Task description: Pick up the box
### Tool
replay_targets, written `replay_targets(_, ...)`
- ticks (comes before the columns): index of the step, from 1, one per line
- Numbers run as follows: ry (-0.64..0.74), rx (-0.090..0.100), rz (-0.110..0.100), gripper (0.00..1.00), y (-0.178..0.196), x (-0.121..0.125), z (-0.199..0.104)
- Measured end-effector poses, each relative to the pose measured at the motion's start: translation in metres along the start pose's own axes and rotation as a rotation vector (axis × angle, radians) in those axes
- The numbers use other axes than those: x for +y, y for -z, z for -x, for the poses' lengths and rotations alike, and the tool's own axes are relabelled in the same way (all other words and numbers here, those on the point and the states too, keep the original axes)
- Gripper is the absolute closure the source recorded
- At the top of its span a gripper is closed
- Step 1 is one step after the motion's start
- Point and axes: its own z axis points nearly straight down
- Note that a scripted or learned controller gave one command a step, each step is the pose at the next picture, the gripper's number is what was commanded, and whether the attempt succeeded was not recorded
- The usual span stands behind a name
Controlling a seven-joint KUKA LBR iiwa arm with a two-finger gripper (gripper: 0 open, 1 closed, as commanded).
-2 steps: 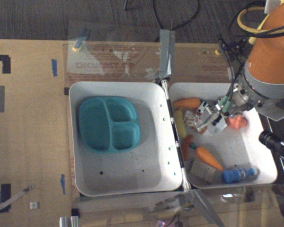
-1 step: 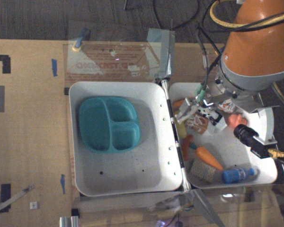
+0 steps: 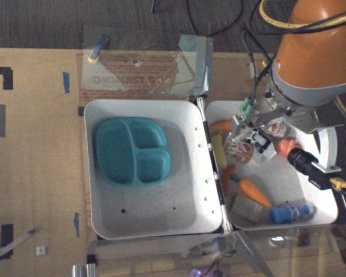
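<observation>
Box among clutter in the right bin

The box (image 3: 248, 208), a small speckled brown carton, lies at the front of the right bin (image 3: 328, 212), touching a carrot (image 3: 252, 192) and near a blue bottle (image 3: 289, 213). It looks light and stiff, likely cardboard, best taken across its two free edges. The gripper (image 3: 249, 136) hangs further back over other items; whether it is open, I cannot tell

The teal divided plate (image 3: 132, 150) looks like smooth matt plastic; the left bin (image 3: 104, 212) is speckled white plastic; the counter (image 3: 34, 172) looks like matt, wood-toned board.
</observation>
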Motion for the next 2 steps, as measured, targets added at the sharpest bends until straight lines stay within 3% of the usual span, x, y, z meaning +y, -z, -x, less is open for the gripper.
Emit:
replay_targets(1, 0.000, 0.000, 0.000, 0.00, 0.000, 0.000, 0.000)
replay_targets(2, -0.001, -0.002, 0.004, 1.00, 0.011, 0.001, 0.001)
